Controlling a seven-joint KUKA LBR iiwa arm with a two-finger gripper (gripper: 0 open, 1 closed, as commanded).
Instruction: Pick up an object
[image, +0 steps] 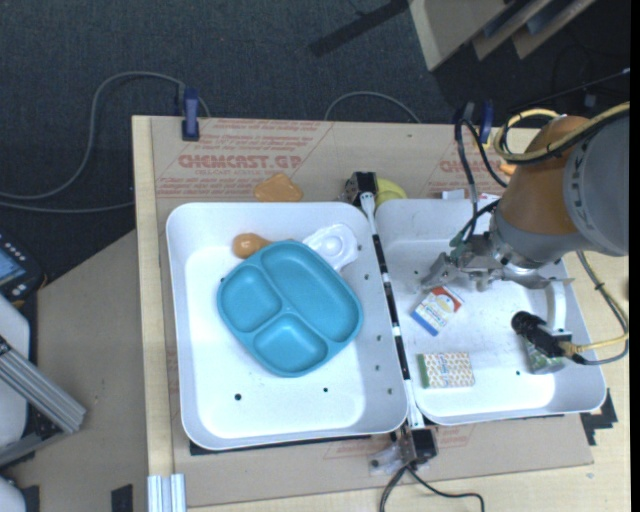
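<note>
Small carton in right bin, just below pincer, fingers spread wide

Bright even overhead light, soft shadows (white bins slightly glaring), mild blur.

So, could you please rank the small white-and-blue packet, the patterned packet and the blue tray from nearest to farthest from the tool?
From the tool:
1. Small white-and-blue packet, right bin, just below it.
2. Patterned packet, right bin, nearer the front.
3. Blue tray, left bin.
</note>
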